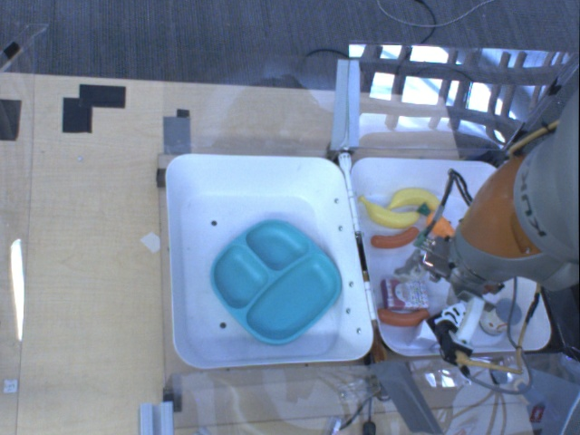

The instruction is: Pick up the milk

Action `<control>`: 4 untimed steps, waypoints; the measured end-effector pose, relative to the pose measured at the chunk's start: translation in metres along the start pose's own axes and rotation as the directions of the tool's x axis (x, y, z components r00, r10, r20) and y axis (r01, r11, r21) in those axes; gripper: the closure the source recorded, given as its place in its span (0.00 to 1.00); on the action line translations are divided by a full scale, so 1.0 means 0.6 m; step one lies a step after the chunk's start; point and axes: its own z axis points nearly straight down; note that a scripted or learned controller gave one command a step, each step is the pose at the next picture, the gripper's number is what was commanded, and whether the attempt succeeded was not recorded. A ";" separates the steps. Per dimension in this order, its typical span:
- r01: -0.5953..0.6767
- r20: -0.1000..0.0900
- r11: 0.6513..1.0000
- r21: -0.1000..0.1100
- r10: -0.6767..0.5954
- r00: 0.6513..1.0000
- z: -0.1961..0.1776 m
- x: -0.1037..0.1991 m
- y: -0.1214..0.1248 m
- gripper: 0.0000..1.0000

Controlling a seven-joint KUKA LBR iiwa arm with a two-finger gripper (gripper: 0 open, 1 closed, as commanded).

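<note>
The milk (pixel 404 293) is a small white and dark red carton lying flat in the right bin (pixel 365 185), near its front. My gripper (pixel 426 263) reaches in from the right and hovers just above the carton's far right corner. The grey arm with its orange band (pixel 494 220) hides the right half of this bin. Nothing can be seen held in the gripper.
A yellow banana (pixel 399 207), a red sausage (pixel 394 239) and a small orange piece (pixel 441 227) lie behind the milk. Another sausage (pixel 402 316) lies just in front of it. The left bin (pixel 195 188) holds a blue divided plate (pixel 275 281).
</note>
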 end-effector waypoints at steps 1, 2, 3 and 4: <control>0.009 -0.009 1.000 -0.010 -0.009 1.000 -0.022 0.009 0.007 1.00; 0.199 0.000 0.980 0.025 -0.199 0.980 -0.152 0.161 -0.070 1.00; 0.355 -0.003 0.935 0.027 -0.355 0.935 -0.152 0.283 -0.135 1.00; 0.377 -0.003 0.926 0.024 -0.378 0.926 -0.350 0.336 -0.165 1.00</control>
